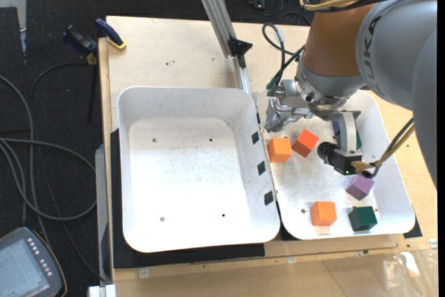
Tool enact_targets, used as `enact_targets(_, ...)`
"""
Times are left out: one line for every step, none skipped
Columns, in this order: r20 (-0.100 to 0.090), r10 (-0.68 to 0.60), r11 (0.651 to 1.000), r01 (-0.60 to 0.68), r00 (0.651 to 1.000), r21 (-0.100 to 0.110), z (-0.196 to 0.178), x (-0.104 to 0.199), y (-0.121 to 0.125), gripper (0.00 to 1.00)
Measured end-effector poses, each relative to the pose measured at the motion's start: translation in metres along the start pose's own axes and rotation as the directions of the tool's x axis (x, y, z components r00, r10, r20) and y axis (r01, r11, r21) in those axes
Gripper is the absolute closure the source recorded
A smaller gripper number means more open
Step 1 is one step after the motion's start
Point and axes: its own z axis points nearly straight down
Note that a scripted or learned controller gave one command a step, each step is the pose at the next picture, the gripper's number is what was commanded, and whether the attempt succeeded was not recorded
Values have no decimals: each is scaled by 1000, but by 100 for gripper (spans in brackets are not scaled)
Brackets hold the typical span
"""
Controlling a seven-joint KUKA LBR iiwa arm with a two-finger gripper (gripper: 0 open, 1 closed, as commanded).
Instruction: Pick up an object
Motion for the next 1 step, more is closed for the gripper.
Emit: enact_targets(1, 1, 1000, -1, 1000, 3, 15, 49, 7, 100)
